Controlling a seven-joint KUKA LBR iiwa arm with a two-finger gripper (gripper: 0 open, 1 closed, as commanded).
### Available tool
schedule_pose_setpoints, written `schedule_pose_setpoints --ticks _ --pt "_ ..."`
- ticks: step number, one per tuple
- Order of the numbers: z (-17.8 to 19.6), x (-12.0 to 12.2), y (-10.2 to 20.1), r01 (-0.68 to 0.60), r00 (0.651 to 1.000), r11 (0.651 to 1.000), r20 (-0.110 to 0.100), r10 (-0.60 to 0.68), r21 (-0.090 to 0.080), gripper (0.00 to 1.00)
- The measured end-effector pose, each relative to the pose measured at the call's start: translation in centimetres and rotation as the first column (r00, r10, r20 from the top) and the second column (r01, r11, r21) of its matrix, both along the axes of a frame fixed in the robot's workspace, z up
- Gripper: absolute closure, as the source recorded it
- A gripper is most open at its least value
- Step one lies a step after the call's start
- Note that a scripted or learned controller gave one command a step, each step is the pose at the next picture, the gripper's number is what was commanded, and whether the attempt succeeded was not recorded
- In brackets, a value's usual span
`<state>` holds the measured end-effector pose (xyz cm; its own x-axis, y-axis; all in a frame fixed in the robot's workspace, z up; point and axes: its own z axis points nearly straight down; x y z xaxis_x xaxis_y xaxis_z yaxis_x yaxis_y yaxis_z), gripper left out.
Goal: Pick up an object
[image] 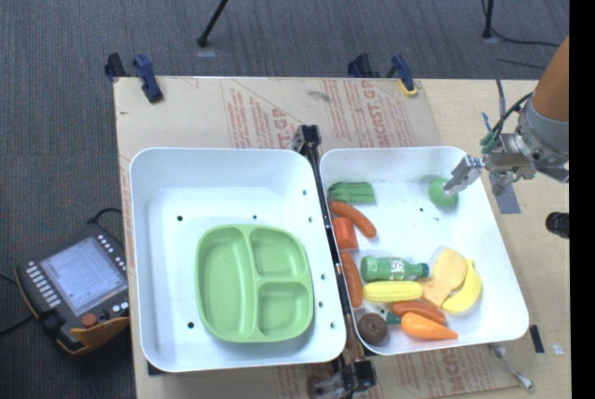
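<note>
My gripper (483, 187) hangs over the right bin's (493, 230) far right rim, reaching in from the right, open with nothing between its fingers. Its left finger (461, 174) ends just beside a small green ball (442, 193) lying on the bin floor. The same bin holds a green bean bundle (351, 192), an orange sausage (355, 219), a green bottle (393, 269), a corn cob (392, 291), a banana (468, 293), a pale slice (444, 271), carrots (425, 320) and a brown round piece (374, 326).
The left bin (167, 192) holds a green divided plate (253, 283). A black clamp (310, 139) sits between the bins at the back. A teach pendant (74, 284) lies off the bench's left side. Blue clamps (147, 76) grip the board's far edge.
</note>
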<state>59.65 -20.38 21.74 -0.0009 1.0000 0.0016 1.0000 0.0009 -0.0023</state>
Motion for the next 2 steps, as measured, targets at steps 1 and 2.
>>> schedule_pose_setpoints --ticks 1,2 --pt "-13.1 0.1 7.4 0.101 0.995 0.995 -0.002 -0.101 0.0 0.0" --pt "-13.0 0.1 12.4 0.294 0.956 0.956 -0.004 -0.294 -0.001 0.0"
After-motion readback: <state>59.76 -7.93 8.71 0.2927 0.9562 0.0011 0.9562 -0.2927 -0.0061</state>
